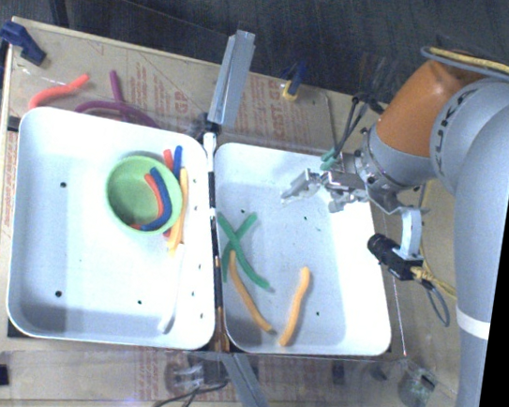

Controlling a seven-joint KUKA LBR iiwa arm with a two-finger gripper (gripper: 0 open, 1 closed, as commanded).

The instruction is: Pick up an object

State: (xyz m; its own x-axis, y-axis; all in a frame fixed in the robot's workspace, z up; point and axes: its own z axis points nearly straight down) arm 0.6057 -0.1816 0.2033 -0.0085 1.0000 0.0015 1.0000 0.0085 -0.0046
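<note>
Gripper over right bin, grip unclear

Arm cut off at right edge.

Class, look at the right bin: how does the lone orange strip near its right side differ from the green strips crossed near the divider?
The orange strip lies alone, running nearly straight up and down the view; the green strips cross one another in an X. The orange strip sits toward the right bin's near right; the green strips lie by the divider. Both are thin, bendy strips resting flat.
</note>
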